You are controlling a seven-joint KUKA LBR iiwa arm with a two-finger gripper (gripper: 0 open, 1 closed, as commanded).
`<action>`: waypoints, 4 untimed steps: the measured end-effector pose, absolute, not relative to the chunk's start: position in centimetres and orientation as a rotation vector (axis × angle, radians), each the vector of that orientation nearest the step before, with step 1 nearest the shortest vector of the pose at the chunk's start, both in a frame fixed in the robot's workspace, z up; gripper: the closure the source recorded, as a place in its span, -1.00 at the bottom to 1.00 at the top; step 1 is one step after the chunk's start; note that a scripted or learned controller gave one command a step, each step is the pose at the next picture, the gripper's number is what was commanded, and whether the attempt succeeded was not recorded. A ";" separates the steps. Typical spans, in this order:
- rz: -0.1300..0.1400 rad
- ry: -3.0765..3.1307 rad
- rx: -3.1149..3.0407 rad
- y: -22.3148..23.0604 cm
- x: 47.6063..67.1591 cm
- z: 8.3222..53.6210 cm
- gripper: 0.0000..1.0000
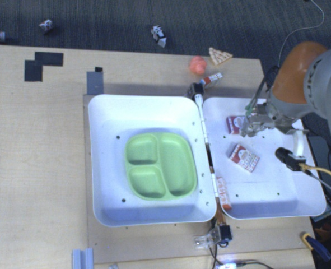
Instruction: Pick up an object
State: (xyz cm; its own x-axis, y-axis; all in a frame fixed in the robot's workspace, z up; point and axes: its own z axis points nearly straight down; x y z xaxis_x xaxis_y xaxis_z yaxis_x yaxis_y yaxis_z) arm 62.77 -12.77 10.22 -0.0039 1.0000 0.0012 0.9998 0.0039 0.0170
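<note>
The tool (248,129) hung low over the far left part of the right bin (277,203), with the arm reaching in from the right. From this slant I could not tell whether the tool was spread or pressed together.

A red-and-white packet (234,124) lay flat on the bin floor just beside the tool, on the side toward the left bin (106,150). Its right edge was hidden behind the tool, so touching or apart could not be told. Too little of it showed to give its long axis.

A second packet (244,158), also red and white, lay nearer the camera, near the tool but apart from it. Its long axis ran at a slant, from upper left to lower right in the view.

The left bin held a green plate (161,165) with three compartments, well apart from the tool. Both bins sat side by side on the pale worktop (36,150).
</note>
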 end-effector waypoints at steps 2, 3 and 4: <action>0.011 2.228 2.211 -4.9 67.0 18.6 1.00; 0.002 2.221 2.218 -11.6 66.9 15.5 1.00; 0.003 2.219 2.215 -20.5 66.9 18.3 1.00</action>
State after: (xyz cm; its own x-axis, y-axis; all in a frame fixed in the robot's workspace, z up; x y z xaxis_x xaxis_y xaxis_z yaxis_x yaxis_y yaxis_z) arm 66.95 -20.46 18.33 -0.0021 1.0000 -0.0028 1.0000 0.0021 0.0059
